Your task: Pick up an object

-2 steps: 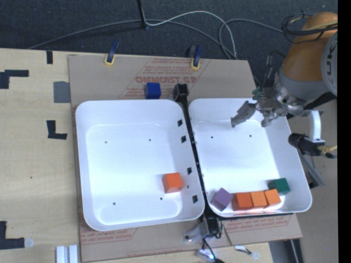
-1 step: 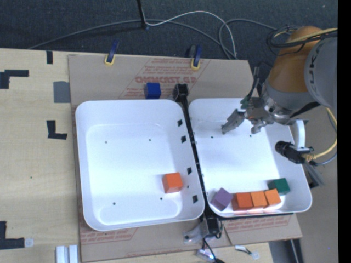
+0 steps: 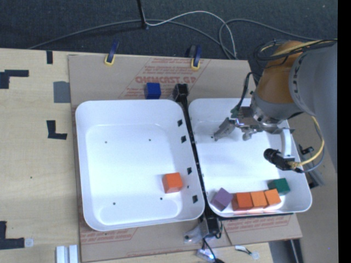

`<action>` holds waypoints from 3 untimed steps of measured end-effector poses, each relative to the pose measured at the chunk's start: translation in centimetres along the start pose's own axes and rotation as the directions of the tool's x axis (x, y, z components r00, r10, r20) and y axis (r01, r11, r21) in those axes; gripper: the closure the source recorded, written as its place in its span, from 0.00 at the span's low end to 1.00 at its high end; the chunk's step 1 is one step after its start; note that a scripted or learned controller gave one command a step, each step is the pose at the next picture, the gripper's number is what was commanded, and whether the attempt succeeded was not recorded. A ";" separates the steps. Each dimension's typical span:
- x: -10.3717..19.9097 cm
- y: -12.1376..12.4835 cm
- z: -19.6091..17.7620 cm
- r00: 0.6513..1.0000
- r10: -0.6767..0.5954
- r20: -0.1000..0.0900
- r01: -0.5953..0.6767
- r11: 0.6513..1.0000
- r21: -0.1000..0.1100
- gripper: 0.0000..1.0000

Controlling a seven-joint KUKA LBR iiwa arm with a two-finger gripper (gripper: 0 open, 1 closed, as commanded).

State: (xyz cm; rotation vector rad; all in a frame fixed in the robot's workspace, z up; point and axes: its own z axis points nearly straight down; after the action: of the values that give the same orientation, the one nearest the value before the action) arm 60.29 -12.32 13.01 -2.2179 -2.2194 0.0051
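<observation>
From above, your gripper point(image 3: 235, 130) hangs over the right bin point(image 3: 219, 109), fingers point(image 3: 222, 130) spread with nothing between them, well clear of that bin's walls. Along that bin's near wall sits a row: a purple block point(image 3: 221, 198), two orange blocks point(image 3: 250, 200) touching side by side, and a green block point(image 3: 280, 186) behind their right end. The row's long axis follows the wall. A lone orange cube point(image 3: 173, 182) lies in the left bin point(image 3: 93, 111), with open floor around it.

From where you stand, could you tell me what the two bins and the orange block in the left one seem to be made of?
Left bin and right bin: probably moulded plastic, white, smooth, slightly glossy, with rounded corners. Orange block: matte, sharp-edged cube, possibly painted wood or foam; I cannot tell which.
</observation>
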 end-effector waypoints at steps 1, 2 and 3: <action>0.0 0.1 -1.3 1.000 -0.001 0.001 0.001 1.000 -0.005 1.00; 0.1 0.6 -7.5 1.000 0.000 0.001 0.000 1.000 -0.010 1.00; 0.1 0.6 -12.7 1.000 0.001 0.001 -0.001 1.000 -0.009 1.00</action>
State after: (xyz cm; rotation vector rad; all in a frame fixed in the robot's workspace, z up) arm 60.98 -12.25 25.75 -2.2233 -2.2236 -0.0038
